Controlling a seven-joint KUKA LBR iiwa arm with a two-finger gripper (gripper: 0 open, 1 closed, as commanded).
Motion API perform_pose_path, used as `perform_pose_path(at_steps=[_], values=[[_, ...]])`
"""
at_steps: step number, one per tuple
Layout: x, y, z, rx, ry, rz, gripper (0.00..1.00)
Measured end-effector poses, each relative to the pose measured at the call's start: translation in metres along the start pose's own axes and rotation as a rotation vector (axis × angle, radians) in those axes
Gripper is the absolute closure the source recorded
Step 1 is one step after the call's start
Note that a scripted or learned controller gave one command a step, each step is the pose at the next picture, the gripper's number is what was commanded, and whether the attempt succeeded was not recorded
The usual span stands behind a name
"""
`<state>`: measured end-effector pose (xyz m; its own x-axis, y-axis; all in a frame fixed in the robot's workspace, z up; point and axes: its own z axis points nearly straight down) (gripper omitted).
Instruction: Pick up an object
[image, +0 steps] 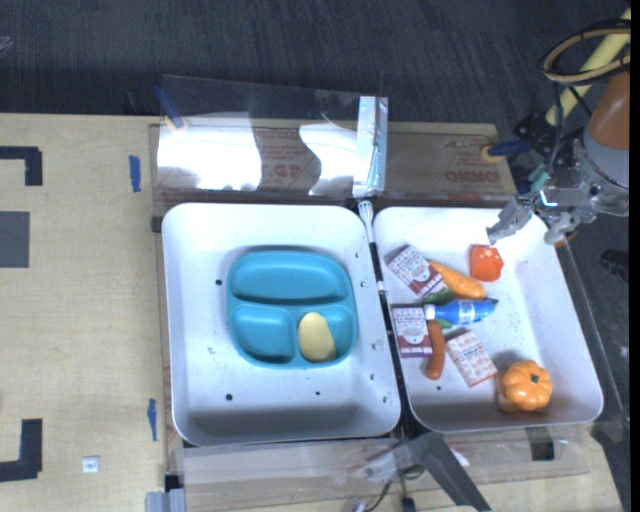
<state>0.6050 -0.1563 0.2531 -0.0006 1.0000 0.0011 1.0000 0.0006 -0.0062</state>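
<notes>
Fingers (503, 222) are spread apart with nothing between them, so my gripper (530, 222) is just hanging open over the 1 o'clock corner of the right bin (575, 300). The closest thing to me is a small red-orange pepper (486, 262), just down at my 7 o'clock and not touching either finger. Below that there's a carrot (460, 281) lying at a slant, and next to it a blue bottle (462, 312) on its side, the two of them touching near the middle of the bin. Three little red-and-white packets are scattered around: one (411, 269) up at 10 o'clock from the bottle, one (409, 329) at its 8 o'clock, one (471, 357) at its 6 o'clock. A sausage (435, 350) sits between those last two, pretty much upright in the view. A small pumpkin (525, 386) is way down at the bin's 5 o'clock corner, well apart from me. Over in the left bin (190, 300) there's a blue divided tray (290, 280) with a yellow lemon (316, 337) in its 5 o'clock compartment.
</notes>
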Motion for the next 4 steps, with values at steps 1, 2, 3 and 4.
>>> perform_pose_path(at_steps=[1, 2, 3, 4], values=[[-0.004, -0.004, 0.138, 0.01, 0.002, 0.013, 0.0], [-0.011, 0.046, 0.167, -0.012, -0.003, 0.027, 0.0], [-0.028, 0.012, 0.167, -0.008, -0.002, 0.029, 0.0], [-0.048, 0.005, 0.166, -0.008, -0.002, -0.29, 0.0]])
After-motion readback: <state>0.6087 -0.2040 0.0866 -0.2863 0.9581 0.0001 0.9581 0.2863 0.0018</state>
